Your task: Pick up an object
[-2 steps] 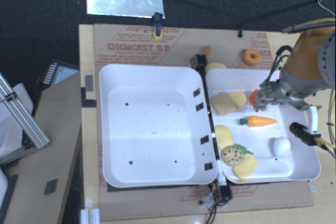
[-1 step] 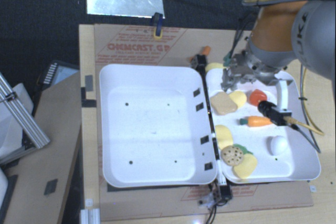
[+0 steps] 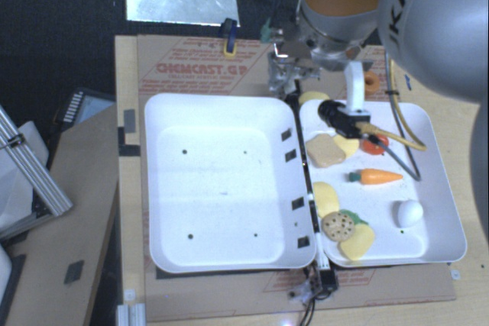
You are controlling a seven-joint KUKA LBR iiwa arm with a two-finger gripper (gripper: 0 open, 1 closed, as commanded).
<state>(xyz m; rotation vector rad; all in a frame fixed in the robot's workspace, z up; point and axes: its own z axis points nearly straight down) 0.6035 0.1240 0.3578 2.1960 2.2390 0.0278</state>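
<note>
**End effector at the far rim, nothing picked yet**

The left bin (image 3: pixel 221 164) lies toward the tabletop's left edge. The end effector (image 3: pixel 285 80) hangs above the far edge where that bin meets the right bin (image 3: pixel 435 240). Whether it is spread or pressed together I cannot tell, since it sits in dark clutter under the wrist, and nothing can be seen gripped in it.

The things to pick are all in the right bin. A bread slice (image 3: pixel 325 152) lies against its left edge and a cookie (image 3: pixel 336 225) sits near its near-left corner. A carrot (image 3: pixel 374 177) lies mid-bin, and an egg (image 3: pixel 409 213) is toward the right edge.

The carrot looks the soundest choice. It lies apart from its neighbours, so the end effector should come straight down and close across its narrow width. The egg would likely roll away.

The arm covers the bin's far-right corner. A small red piece (image 3: pixel 373 147), possibly a tomato, is partly hidden.
</note>
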